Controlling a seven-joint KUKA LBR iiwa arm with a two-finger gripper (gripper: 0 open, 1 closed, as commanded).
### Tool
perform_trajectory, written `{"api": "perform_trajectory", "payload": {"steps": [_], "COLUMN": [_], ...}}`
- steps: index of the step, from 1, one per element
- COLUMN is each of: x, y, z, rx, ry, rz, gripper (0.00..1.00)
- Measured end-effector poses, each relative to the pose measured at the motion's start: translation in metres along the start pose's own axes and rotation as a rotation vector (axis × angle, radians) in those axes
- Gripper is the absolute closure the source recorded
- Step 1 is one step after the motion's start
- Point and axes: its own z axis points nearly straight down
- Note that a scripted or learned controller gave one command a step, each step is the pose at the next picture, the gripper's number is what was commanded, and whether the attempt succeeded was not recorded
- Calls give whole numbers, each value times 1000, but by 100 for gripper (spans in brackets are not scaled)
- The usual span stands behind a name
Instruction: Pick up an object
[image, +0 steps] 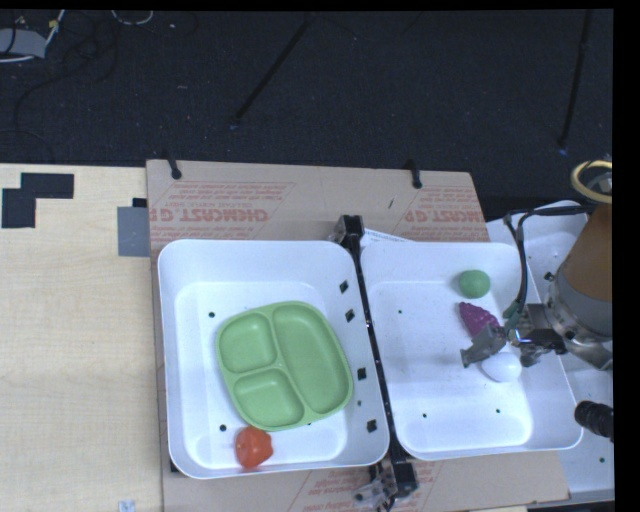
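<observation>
Operator: Report the tool first.

Inspector: Your tool (497, 350) sits low at the right side of the right bin (440, 438), reaching in from the right on the grey arm (590, 300), whose orange band (601, 250) shows above the wrist. You can see one dark finger (483, 347) angling down and to the left. Whether the fingers stand wide or narrow, I cannot tell; the wrist hides the rest, and you have nothing visibly between them.

Operator: What lies nearest to it?

Inspector: A white rounded object (502, 368) lies just under and beside the finger, close enough that I cannot tell whether they touch. A purple object (477, 318) lies just above and left of the finger, near it. A green ball (474, 283) sits farther up, near the bin's upper right corner and apart from the purple one.

Operator: And the other bin?

Inspector: Your left bin (180, 300) holds a light green divided plate (285, 363) with three compartments, lying flat and turned at a slant. An orange-red object (253, 447) lies near the bin's lower edge, just below the plate's lower corner, well apart from the tool.

Operator: The surroundings?

Inspector: Both bins rest side by side on a brown cardboard sheet (300, 205) with red print, clamped at its top edge. The pale wooden surface (70, 380) extends to the left. Dark floor with cables lies beyond the top edge.
</observation>
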Motion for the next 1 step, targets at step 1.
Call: {"api": "perform_trajectory", "payload": {"steps": [1], "x": [0], "y": [2], "z": [-5], "rx": [-12], "ry": [-2], "rz": [-2], "gripper": [0]}}
